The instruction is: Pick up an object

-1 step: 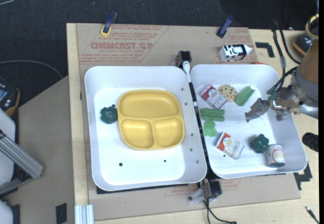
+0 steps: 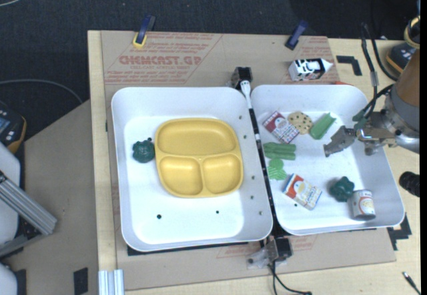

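In the left bin [image 2: 127, 173], a dark green broccoli toy [image 2: 143, 151] lies near the left wall, just beside a yellow divided plate [image 2: 199, 156] that sits in the middle of that bin. The right bin [image 2: 387, 180] holds the small things. At its far left lies a red and white packet [image 2: 281, 126], touching a brown cookie [image 2: 300, 121] to its right. Near the dividing wall, below the packet, a green bean pod [image 2: 279, 151] lies flat, and a second green piece [image 2: 275, 169] lies just nearer. Nearer again is a small red and white carton [image 2: 302, 191], tilted. To the right of the cookie rests a light green block [image 2: 321, 125], slanted. The gripper [image 2: 335, 145] hangs over the right-middle of this bin, its dark fingers pointing left over bare white floor; nothing sits between them, and whether they are apart or together cannot be told. Near the right corner a dark green leafy toy [image 2: 342, 187] lies just beside a small can [image 2: 363, 204]. A black and white box [image 2: 310, 68] rests on the bench beyond the bin's far wall.
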Action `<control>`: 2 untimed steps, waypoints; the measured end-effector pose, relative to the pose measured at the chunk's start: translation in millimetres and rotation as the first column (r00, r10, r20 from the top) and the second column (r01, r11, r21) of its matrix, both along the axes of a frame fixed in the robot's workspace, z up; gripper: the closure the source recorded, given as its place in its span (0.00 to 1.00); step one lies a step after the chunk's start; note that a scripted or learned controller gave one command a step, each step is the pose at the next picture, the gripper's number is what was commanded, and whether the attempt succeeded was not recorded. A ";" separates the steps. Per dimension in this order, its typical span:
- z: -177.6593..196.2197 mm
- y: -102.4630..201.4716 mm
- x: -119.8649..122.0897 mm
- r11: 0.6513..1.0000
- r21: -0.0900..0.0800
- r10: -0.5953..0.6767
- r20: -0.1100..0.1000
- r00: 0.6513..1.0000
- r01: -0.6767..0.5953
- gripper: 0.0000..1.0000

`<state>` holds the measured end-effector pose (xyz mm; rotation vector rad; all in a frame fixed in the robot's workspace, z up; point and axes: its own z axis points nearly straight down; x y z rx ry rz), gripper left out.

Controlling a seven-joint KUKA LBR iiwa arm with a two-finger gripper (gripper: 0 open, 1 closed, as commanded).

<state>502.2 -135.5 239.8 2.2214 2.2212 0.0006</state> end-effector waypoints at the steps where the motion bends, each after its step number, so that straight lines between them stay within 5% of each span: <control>1: -63.2 4.6 0.3 1.000 0.003 0.000 -0.009 1.000 0.000 0.00; 2: -124.1 13.3 0.2 1.000 0.003 0.001 -0.009 1.000 -0.001 0.00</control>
